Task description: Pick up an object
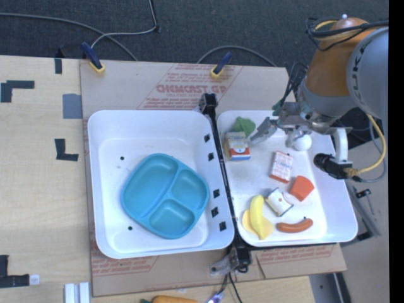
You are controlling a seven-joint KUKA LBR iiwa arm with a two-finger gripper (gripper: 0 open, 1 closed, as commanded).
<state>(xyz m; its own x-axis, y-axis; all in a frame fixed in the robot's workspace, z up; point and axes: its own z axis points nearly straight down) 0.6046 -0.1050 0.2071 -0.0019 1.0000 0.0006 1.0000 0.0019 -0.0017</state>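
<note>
candidate item: small carton (238, 149) with orange and white print, lying in the right bin (328, 229) near its upper left corner, just beside the divider between the bins. judged light and fairly stiff, flat-sided card that could dent under a hard squeeze; best taken across its two shorter flat faces, not by a corner. a green soft-looking item (240, 126) touches it on the far side, so a wide approach risks catching both.

gripper (265, 130): hovering above the upper part of the right bin, just right of the carton and green item; fingers seen splayed apart with nothing between them.

other stock, right bin: red and white packet (281, 166) near the middle, judged light and flat; orange block (302, 187) just right of it, looks rigid; small white cup-like piece (278, 201) touching the banana; yellow banana (257, 216) at the front edge, smooth and curved, likely to roll; red sausage (294, 225) beside it, slim and round, judged slippery.

left bin (104, 169): one blue divided plate (165, 195), three compartments, lying flat.
</note>
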